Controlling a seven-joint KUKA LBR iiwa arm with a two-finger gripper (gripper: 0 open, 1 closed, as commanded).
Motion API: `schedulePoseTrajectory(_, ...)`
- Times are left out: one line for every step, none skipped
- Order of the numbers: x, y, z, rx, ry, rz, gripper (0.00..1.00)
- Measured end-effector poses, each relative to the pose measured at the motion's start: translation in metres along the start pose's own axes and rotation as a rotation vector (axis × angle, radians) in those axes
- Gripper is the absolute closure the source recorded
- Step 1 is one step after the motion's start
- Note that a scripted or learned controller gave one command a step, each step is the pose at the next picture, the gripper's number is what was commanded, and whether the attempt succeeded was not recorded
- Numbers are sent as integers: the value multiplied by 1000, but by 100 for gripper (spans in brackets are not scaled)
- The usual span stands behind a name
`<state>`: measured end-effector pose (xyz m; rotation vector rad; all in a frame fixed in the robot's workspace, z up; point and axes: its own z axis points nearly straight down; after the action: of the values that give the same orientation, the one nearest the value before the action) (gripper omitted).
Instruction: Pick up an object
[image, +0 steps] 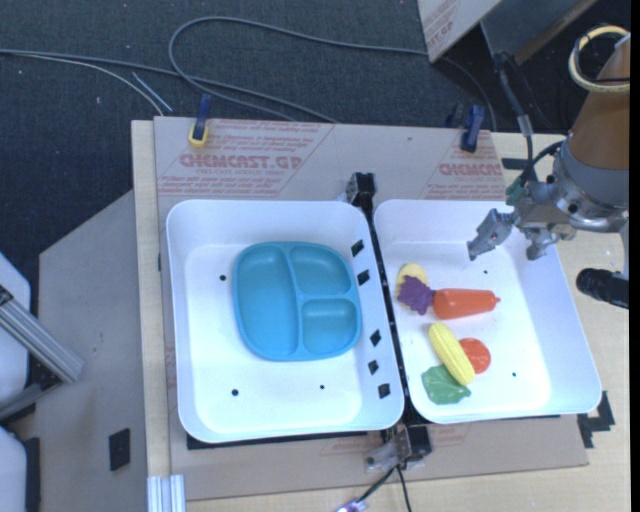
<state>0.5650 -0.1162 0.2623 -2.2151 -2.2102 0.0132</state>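
My gripper hangs over the back of the right bin, open, with nothing between its fingers. Below and to its left lie the toy foods: an orange carrot, a purple piece with a small yellow piece behind it, a yellow corn cob, a red tomato and a green leafy piece. The carrot is the nearest of them, a short way in front of the fingers.
The left bin holds a blue divided plate. A black divider with clips runs between the bins. Cardboard lies under both bins, with clamps at its back edge and cables beyond.
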Motion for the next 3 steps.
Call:
schedulePoseTrajectory(0,2,-7,-14,-2,-3,0)
schedulePoseTrajectory(1,-2,36,-10,-1,-2,0)
schedulePoseTrajectory(-7,-1,82,-9,-1,-1,0)
